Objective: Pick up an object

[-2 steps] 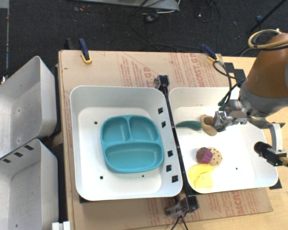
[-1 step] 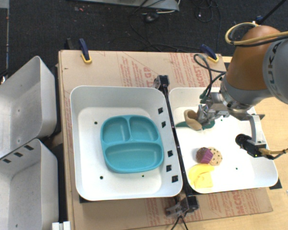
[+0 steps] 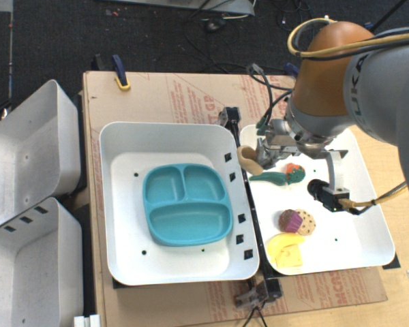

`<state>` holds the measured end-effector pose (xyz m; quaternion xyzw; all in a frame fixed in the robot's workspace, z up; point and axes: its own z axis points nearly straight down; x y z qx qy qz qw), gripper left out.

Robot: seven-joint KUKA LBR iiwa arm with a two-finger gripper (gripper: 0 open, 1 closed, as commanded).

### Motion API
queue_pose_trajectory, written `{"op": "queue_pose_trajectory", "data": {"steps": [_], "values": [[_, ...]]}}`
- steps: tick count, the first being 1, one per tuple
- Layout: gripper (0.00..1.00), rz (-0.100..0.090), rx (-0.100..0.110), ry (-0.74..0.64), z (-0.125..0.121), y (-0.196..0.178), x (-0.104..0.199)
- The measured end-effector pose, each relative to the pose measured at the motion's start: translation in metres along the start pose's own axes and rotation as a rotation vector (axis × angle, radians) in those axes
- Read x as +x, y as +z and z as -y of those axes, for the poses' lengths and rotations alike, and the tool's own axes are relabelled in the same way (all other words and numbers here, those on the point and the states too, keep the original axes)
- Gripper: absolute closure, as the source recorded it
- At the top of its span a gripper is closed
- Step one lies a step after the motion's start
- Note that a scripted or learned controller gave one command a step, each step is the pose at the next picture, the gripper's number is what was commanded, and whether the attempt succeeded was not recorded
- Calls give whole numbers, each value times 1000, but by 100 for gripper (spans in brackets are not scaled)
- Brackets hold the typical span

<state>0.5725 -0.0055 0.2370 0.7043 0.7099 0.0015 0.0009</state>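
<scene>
Approach step: gripper (image 3: 267,157) low at right bin (image 3: 368,251) upper left, beside tan piece (image 3: 248,158). Finger state and hold: cannot tell. Next: confirm grasp, then lift.

A shallow white plastic bin (image 3: 117,182) sits on the left half of a brown cardboard-covered bench (image 3: 191,90), and in it lies a teal plastic plate (image 3: 188,204) with three compartments (two small above, one long below). A second white bin (image 3: 368,240) stands just beside it on the right. Two spare white bins (image 3: 27,148) lean off the bench's left side. A yellow-and-blue clamp (image 3: 121,73) grips the bench's far edge.
</scene>
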Motion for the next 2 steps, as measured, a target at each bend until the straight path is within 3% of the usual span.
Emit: {"op": "queue_pose_trajectory", "data": {"steps": [2], "values": [[100, 0, -1, 1, -59, -4, 98]]}}
